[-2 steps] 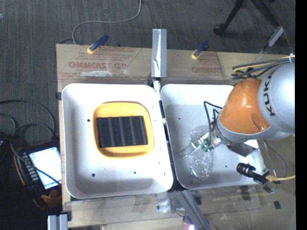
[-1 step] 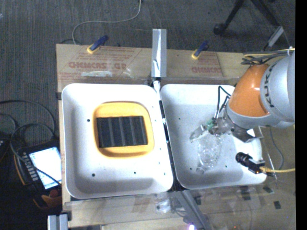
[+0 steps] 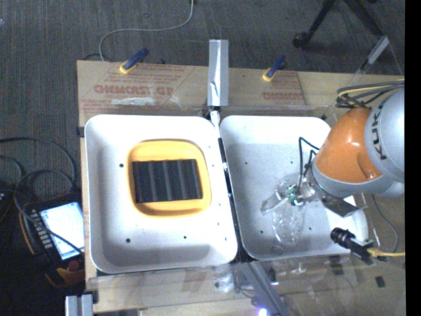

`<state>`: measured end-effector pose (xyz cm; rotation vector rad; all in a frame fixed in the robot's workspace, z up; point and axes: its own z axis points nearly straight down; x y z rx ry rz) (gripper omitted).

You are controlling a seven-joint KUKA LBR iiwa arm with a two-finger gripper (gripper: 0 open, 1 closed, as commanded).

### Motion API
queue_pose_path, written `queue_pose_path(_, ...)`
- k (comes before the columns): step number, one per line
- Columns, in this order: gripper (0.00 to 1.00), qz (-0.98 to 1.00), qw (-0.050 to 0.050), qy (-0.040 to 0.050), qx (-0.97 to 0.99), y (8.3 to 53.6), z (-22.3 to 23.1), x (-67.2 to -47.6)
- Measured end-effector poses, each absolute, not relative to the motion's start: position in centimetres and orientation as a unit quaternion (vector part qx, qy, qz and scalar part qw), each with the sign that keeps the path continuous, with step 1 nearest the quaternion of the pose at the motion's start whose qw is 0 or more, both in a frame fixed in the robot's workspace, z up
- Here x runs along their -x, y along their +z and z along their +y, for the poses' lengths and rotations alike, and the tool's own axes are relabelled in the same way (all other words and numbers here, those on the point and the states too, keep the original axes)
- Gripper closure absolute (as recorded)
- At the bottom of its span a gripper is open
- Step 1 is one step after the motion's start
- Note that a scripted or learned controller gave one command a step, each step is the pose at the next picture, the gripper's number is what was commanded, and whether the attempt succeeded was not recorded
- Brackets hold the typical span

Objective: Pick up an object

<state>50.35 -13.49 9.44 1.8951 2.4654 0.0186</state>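
Observation:
A yellow tray-like object [image 3: 170,178] with a black ridged middle lies flat in the left bin [image 3: 105,143]. My gripper [image 3: 291,197] hangs low over the right bin [image 3: 263,137], near its middle right, below the orange band of the arm [image 3: 348,153]. Something clear and glassy [image 3: 287,224] lies on the bin floor just in front of the gripper; its outline is faint and I cannot tell whether the gripper touches it.
A metal post [image 3: 218,71] stands behind the seam between the two bins. Two blue and yellow clamps [image 3: 133,60] [image 3: 274,67] hold the brown board at the back. A lit tablet [image 3: 60,229] and cables lie on the floor at left.

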Motion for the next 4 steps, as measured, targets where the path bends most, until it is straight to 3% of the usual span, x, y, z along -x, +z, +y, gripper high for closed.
queue_pose_path(1, 0.00, 0.685, 0.009, 0.0057, -0.729, 9.3, -16.8, -54.5)
queue_pose_path(2, 0.00, 0.661, 0.002, -0.0017, -0.750, 13.1, -19.6, -61.2)
queue_pose_path(3, 0.00, 0.648, 0.001, -0.0016, -0.762, 23.7, -19.1, -56.2)
queue_pose_path(4, 0.00, 0.634, -0.001, -0.0015, -0.774, 15.9, -17.2, -52.9)
